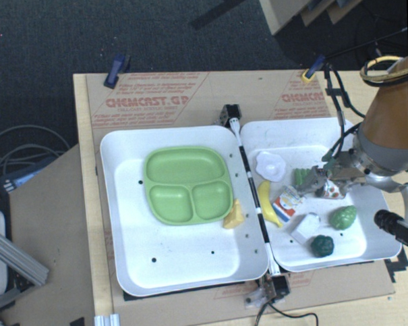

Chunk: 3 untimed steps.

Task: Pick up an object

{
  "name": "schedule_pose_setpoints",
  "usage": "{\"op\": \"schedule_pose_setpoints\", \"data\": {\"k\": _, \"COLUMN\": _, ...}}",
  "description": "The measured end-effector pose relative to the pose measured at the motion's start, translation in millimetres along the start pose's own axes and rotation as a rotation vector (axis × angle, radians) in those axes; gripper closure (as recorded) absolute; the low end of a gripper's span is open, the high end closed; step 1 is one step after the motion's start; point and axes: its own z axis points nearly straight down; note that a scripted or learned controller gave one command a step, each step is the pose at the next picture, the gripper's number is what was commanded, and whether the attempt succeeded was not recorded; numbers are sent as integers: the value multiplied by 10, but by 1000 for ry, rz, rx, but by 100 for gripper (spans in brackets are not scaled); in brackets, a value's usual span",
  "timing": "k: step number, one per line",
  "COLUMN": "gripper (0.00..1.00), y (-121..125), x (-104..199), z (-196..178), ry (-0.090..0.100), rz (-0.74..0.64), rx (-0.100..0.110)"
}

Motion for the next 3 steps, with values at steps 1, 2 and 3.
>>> {"op": "schedule_pose_setpoints", "data": {"k": 1, "gripper": 0, "y": 634, "x": -363, "z": 1093, "ry": -8, "rz": 0, "rx": -19}}
{"op": "schedule_pose_setpoints", "data": {"k": 2, "gripper": 0, "y": 1194, "x": -1001, "z": 1371, "ry": -2, "rz": 1, "rx": -1}}
{"op": "schedule_pose_setpoints", "data": {"k": 3, "gripper": 0, "y": 776, "x": -505, "z": 1374, "ry": 1, "rz": -1, "rx": 1}}
